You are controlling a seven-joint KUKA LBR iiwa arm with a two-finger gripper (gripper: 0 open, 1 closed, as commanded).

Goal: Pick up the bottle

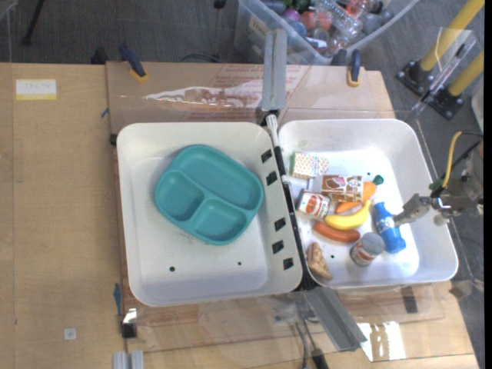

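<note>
The bottle (pixel 387 226) is blue with a white band and lies in the right bin (pixel 430 160), near its right side, between a banana and the bin wall. My gripper (pixel 411 210) reaches in low from the right edge of the camera view. Its tip is just right of the bottle's upper end and seems to touch it or nearly so. The bottle rests on the bin floor.
Beside the bottle are a banana (pixel 347 220), a sausage (pixel 336 234), a tin can (pixel 367 250), a red can (pixel 314 204), small cartons (pixel 310 165), a carrot (pixel 361 194) and bread (pixel 317 260). A teal divided plate (pixel 209 194) sits in the left bin (pixel 138 275).
</note>
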